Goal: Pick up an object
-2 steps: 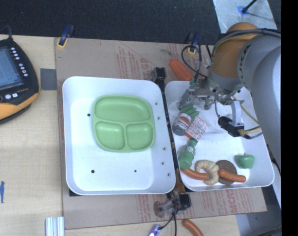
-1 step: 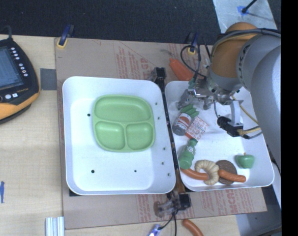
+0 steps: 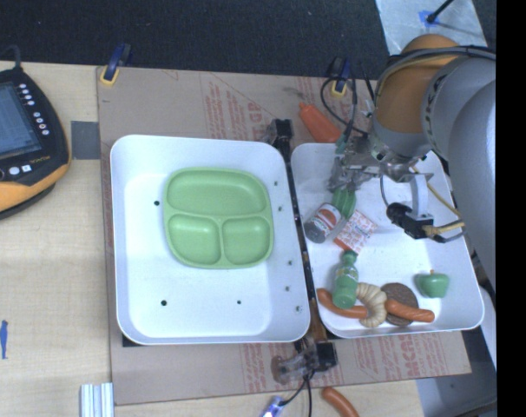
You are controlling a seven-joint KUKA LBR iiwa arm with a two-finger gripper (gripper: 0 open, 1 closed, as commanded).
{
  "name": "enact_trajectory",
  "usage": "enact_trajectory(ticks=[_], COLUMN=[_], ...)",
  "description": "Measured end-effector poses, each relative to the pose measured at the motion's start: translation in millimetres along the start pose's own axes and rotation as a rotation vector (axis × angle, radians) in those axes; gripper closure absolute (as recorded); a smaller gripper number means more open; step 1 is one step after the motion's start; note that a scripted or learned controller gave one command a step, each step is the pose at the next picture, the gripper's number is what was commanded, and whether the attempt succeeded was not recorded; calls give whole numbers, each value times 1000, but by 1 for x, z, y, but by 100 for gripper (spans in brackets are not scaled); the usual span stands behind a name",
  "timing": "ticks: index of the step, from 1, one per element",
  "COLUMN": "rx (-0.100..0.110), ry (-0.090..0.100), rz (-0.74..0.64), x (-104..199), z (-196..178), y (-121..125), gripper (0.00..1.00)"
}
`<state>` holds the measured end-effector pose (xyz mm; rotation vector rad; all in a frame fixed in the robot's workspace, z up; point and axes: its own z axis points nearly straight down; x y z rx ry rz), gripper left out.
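Observation:
My gripper (image 3: 345,177) reaches down into the back left part of the right bin (image 3: 458,259). Just below it lies a small green item (image 3: 344,201), touching or almost touching it. A grey can with a red label (image 3: 322,223) lies on its side next to that item. A red and white packet (image 3: 359,230) sits to the can's right. Nearer the front are a green bottle (image 3: 346,277), an orange sausage (image 3: 339,304), a pale ring-shaped pastry (image 3: 373,301), a brown disc (image 3: 401,294) and a green pepper (image 3: 433,283).
The left bin (image 3: 133,259) bears a green divided plate (image 3: 218,217). An orange carrot-like item (image 3: 318,123) lies outside the bins at the back. A black cable part (image 3: 410,220) of the arm hangs over the right bin. A control pendant (image 3: 16,142) rests at far left.

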<state>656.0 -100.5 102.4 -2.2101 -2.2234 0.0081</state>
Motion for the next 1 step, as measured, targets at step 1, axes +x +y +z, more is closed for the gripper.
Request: enact_trajectory(ticks=[1], rx=[-5], ry=[0], rz=[2], x=[48], z=[-90], y=[-50], gripper=[100])
